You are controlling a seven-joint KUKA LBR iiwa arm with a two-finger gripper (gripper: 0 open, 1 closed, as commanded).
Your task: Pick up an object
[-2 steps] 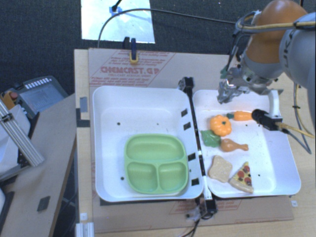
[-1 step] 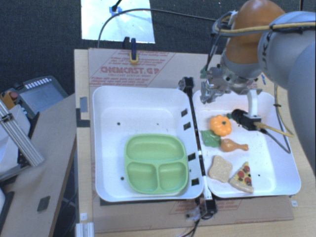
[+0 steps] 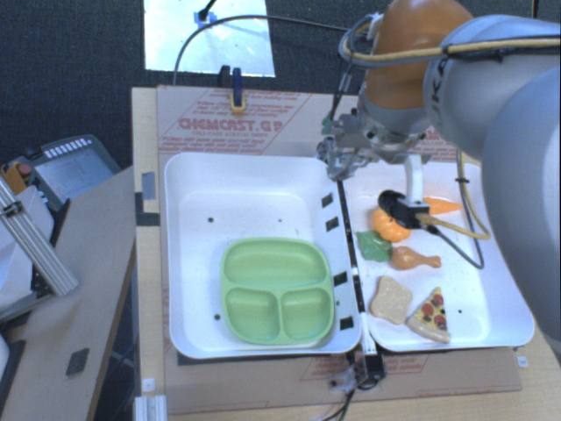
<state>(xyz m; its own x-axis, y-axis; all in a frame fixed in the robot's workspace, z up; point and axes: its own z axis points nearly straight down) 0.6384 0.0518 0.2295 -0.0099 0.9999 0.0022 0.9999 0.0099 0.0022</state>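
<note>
Toy food pieces are lying in the right bin, lower right of frame; gripper is hovering above the bins' divider, upper centre, and its opening I cannot tell.

The big, smooth, pale grey metal arm has rounded casings with a soft sheen. Above its wrist sits a bulging, glossy orange band, dome-shaped on top. A thin yellow cable runs across the orange band and along the grey shell, with a darker cable looping beside it near the band's left edge. Below the band, a grey collar narrows into a cluttered wrist assembly of dark metal parts, wires and small fittings, too small and blurred to tell apart.
</note>
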